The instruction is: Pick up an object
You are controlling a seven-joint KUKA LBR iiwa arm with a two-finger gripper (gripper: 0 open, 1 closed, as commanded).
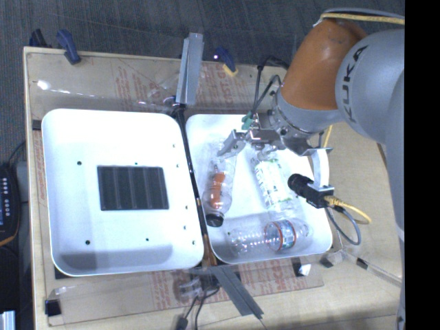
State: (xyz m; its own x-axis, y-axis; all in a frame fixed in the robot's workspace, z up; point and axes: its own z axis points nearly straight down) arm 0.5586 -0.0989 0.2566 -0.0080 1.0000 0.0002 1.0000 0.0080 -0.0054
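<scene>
My gripper (246,145) hangs over the back part of the right bin (317,247), open, with nothing between its fingers. Just in front of it lie three plastic bottles. A small bottle with orange liquid and a black cap (216,192) rests along the bin's left wall. A clear bottle with a green-printed label (270,183) lies in the middle, its upper end under the gripper. A crumpled clear bottle with a blue and red label (271,236) lies crosswise at the front wall.
The left bin (69,143) holds a flat dark grey ridged block (133,188). A metal bar (188,67) stands at the divider between the bins. A black connector with a yellow cable (313,190) hangs from the arm over the right bin's right edge.
</scene>
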